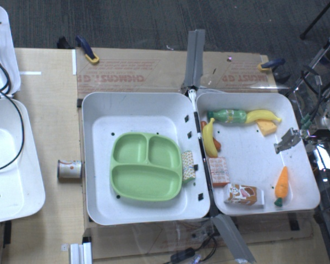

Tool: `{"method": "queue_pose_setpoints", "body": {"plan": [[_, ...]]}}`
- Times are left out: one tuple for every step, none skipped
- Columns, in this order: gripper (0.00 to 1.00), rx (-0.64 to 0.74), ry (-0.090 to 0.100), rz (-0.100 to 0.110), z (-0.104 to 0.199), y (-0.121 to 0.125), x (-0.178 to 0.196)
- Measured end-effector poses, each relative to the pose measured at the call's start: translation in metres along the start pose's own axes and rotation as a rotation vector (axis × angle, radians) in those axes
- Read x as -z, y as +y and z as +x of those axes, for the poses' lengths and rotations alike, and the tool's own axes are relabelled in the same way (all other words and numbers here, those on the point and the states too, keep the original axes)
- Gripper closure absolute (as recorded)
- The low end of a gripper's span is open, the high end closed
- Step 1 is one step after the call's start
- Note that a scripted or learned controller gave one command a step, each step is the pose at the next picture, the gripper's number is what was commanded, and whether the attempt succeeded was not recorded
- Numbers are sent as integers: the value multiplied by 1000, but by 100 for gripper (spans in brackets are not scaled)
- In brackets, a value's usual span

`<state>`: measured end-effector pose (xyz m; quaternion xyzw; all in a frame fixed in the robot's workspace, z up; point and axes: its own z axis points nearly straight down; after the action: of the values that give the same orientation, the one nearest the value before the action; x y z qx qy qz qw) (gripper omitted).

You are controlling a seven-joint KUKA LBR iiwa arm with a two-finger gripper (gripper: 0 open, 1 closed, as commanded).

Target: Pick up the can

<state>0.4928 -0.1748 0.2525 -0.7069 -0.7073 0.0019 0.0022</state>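
The can (70,170) is a small silver cylinder with a reddish label. It lies on its side on the wooden bench, just outside the left wall of the left bin (91,147). My gripper (285,141) hangs low over the right side of the right bin (305,164), far to the right of the can. It is above a bare patch of floor between a cheese wedge (267,127) and a carrot (282,183). Nothing is seen held in it.
A green divided plate (147,166) fills the left bin, with a small packet (188,165) at its right. The right bin holds a green bottle (228,116), two bananas (263,116) (209,138), a pink box (218,171) and a carton (245,194). White trays (11,164) stand at far left.
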Motion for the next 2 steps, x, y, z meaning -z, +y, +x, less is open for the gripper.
{"method": "queue_pose_setpoints", "body": {"plan": [[0,-25,1,-3,33,-15,-154],[0,-34,-1,-3,48,51,-160]]}}
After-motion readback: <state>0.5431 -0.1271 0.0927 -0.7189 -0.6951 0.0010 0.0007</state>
